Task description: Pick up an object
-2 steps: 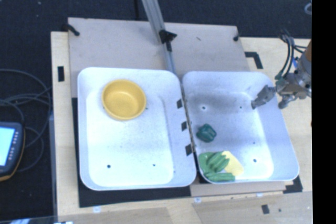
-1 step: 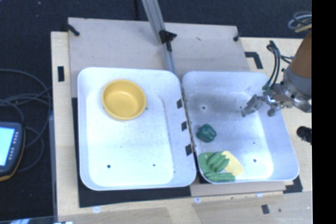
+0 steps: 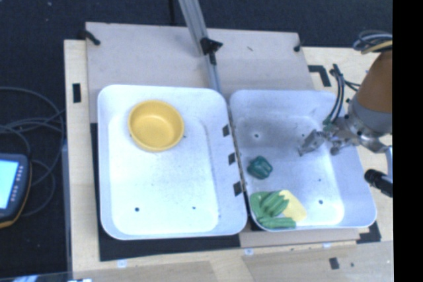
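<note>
A small dark green object (image 3: 260, 167) lies in the right bin (image 3: 350, 208) near its left wall. A bunch of green pods on a yellow piece (image 3: 278, 205) rests at that bin's front edge. A yellow bowl (image 3: 156, 125) stands upright at the back of the left bin (image 3: 165, 208). My gripper (image 3: 321, 146) hangs over the right half of the right bin, to the right of the dark green object and apart from it. Its fingers are open with nothing between them.
A slanted metal rail (image 3: 192, 6) rises from behind the bins at the middle. Cables (image 3: 340, 92) hang by the arm's wrist at the right. A handheld screen (image 3: 12, 185) lies off the bench at the far left.
</note>
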Robot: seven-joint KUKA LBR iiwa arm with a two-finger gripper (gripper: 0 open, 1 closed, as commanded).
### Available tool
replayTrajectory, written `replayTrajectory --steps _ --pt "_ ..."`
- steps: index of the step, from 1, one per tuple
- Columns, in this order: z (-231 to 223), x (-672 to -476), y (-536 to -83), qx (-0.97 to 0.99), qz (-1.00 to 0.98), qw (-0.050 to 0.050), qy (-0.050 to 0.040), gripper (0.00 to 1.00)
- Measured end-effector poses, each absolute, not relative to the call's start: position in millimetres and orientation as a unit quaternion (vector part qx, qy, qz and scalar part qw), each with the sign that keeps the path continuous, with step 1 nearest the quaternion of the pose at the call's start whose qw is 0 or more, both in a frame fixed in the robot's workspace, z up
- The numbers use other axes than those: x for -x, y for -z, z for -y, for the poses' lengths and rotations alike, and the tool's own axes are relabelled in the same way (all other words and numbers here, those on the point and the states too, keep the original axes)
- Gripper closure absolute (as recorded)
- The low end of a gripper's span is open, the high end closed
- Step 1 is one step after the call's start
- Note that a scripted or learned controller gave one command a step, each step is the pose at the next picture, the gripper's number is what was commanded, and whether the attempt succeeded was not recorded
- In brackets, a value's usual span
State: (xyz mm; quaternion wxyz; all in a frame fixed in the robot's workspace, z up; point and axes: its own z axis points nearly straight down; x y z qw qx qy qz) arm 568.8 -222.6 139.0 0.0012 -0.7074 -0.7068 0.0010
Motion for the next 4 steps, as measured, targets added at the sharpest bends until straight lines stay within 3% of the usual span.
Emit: replayTrajectory --steps 1,3,4 --pt "223 -570.1 -152 0.707 0.707 -0.001 0.0007 1.0" --pt "211 -571.2 -258 0.707 0.707 -0.003 0.0016 1.0" --pt "212 -571.6 -286 0.707 0.707 -0.001 0.0009 1.0"
